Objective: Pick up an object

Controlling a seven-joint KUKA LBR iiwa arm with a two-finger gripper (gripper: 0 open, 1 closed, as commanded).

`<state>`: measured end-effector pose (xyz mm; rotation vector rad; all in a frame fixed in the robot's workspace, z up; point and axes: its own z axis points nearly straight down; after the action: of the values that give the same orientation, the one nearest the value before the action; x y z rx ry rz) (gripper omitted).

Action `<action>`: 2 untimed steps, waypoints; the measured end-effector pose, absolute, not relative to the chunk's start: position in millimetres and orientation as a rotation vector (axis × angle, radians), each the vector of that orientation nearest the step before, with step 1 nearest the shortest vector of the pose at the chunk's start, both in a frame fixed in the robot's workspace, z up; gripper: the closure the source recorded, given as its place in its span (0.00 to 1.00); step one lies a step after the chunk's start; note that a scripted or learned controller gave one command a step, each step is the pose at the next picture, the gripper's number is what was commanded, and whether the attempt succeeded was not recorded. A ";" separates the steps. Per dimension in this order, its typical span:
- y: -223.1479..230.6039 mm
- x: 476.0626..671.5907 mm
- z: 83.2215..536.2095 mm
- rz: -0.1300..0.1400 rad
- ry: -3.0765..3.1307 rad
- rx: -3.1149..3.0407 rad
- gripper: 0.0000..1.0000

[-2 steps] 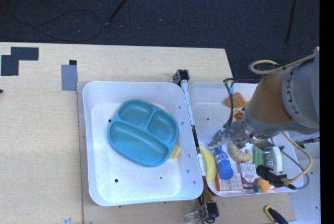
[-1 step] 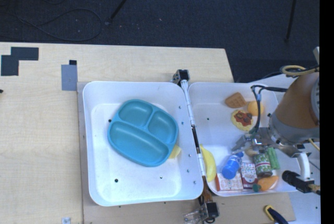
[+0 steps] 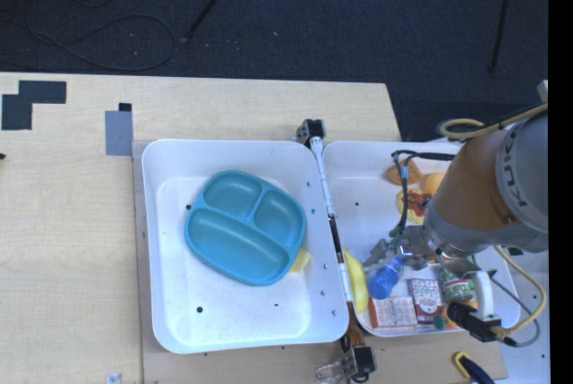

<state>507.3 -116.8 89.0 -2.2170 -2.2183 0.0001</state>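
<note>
Crowding hand (image 3: 405, 255): blue object (image 3: 385, 277), yellow piece (image 3: 357, 280), patterned cards (image 3: 407, 303).

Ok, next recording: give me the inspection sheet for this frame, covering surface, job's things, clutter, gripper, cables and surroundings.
Surface: light wooden bench bearing two white bins, the left bin and the right bin.
Job's things: blue divided plate in the left bin, with a small yellow piece at its edge; the right bin holds a blue object, a yellow object, a printed packet and more small items.
Clutter: dark patches on the bench.
Gripper: gripper low over the right bin's items; grasp cannot be told.
Cables: yellow cable by the arm; dark cords on the floor.
Surroundings: dark carpet.
</note>
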 end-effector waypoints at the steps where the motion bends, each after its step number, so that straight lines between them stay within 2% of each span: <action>1: -164.6 522.9 200.9 0.006 -2.217 -2.218 0.00; 2: -206.5 531.0 86.5 0.000 -2.219 -2.217 0.00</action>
<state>531.0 -206.5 86.5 -2.2174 -2.2194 -0.0002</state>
